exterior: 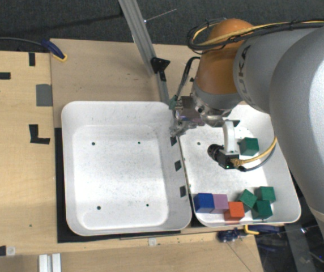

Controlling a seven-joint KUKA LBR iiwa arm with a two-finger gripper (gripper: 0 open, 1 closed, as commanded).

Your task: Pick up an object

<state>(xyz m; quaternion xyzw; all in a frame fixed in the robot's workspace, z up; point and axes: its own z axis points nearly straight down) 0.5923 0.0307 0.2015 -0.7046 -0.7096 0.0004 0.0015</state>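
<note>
While the arm reaches in from three o'clock, gripper (180, 123): hangs over the eleven o'clock corner of the right bin, close to the wall shared with the left bin; whether it is open or closed cannot be told.
Arm: bulky grey metal arm with an orange band (289, 95), filling the view between one and four o'clock.
Nearest task thing: small green cube (250, 146), on the right bin's floor at four o'clock from the gripper, near it but apart.
Other task things: all lie along the right bin's six o'clock wall, well apart from the gripper.
Blue: small blue cube (204, 202), at the nine o'clock end of that row.
Lilac: small lilac cube (220, 201), touching the blue one at its three o'clock.
Orange: small orange cube (235, 210), against the lilac one at its four o'clock.
Green group: cluster of three green cubes (262, 209), packed together at three o'clock of the orange one.
Right bin: shallow white plastic right bin (201, 171), at three o'clock of its twin.
Left bin: shallow white plastic left bin (65, 118), its speckled floor at the view's centre.
Bench: pale wooden bench top (15, 163), with black tape marks towards nine o'clock.
Pole: slanted grey metal pole (136, 21), running from twelve o'clock down to the bins' shared corner.
</note>
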